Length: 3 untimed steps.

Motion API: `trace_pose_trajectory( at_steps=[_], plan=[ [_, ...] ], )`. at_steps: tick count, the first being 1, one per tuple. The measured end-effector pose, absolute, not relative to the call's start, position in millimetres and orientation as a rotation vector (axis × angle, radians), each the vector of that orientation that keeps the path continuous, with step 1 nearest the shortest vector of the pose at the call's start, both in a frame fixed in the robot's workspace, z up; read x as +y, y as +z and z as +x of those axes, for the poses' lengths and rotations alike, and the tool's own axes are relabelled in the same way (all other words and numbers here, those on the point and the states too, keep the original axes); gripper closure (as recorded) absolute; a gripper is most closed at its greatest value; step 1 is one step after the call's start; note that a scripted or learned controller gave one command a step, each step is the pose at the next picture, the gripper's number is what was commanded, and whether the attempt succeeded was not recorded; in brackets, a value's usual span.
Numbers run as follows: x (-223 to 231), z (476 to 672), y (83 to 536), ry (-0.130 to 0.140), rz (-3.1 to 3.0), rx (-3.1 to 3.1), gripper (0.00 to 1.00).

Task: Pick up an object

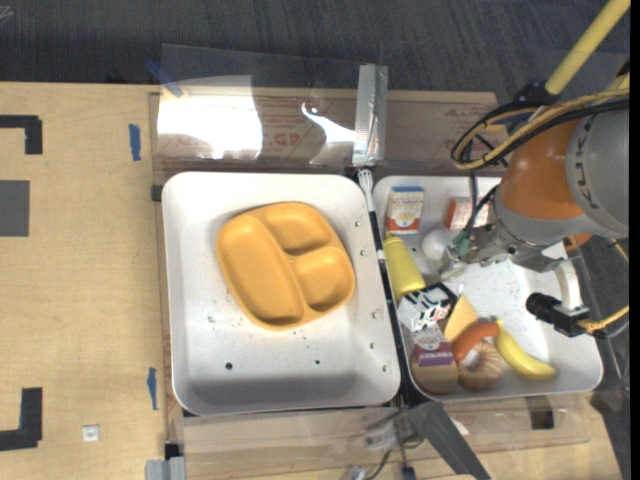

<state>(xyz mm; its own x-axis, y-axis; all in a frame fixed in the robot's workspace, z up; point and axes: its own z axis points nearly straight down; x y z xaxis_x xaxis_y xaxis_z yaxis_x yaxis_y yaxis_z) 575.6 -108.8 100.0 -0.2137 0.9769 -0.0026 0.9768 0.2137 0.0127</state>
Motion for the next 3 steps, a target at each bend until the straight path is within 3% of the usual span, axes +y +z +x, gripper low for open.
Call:
trace_pose_trajectory(
  at_steps=[1,2,3],
  plan=[
    [-109,575.2,99,0.012,1.965,2.44,0.0],
    [-56,568.5,187,0.006,1.752,2.601,0.0],
    [-32,573.1,185,0.003,1.526,2.742,0.0]
  ],
)
